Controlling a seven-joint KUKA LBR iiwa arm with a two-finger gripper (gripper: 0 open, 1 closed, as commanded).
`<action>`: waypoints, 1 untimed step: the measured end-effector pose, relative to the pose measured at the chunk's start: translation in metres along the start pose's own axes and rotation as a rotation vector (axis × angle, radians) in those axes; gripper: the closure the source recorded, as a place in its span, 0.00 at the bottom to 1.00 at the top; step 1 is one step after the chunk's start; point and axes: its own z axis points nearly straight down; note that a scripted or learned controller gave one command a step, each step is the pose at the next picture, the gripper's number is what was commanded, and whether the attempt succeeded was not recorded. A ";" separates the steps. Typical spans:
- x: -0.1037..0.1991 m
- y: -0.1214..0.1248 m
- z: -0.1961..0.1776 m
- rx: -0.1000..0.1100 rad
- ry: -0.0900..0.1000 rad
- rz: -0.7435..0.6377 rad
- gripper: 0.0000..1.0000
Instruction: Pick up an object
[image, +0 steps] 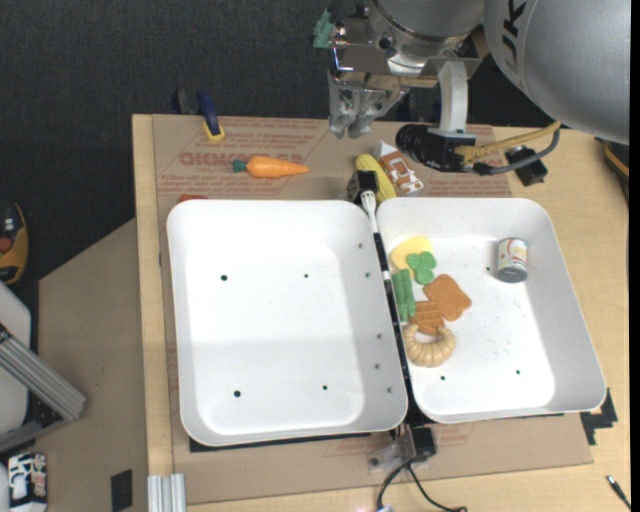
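My gripper (352, 112) hangs over the cardboard behind both bins, nothing between its fingers. The right bin (540, 385) holds a small can (511, 259) and toy foods (a pretzel (430, 346) among them); a toy carrot (272, 167) lies outside.

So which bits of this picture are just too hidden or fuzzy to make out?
- Gripper, camera view: dim against the dark backdrop, so open or shut cannot be told.
- Arm: cut off by the top and right edges.
- Can in the right bin: label too small to read.
- Toy food pile: pieces overlap, hiding parts of each other.
- Items beside the carrot, behind the bins: packet print blurred.
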 end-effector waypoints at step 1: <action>0.071 -0.045 -0.139 -0.005 0.007 -0.007 1.00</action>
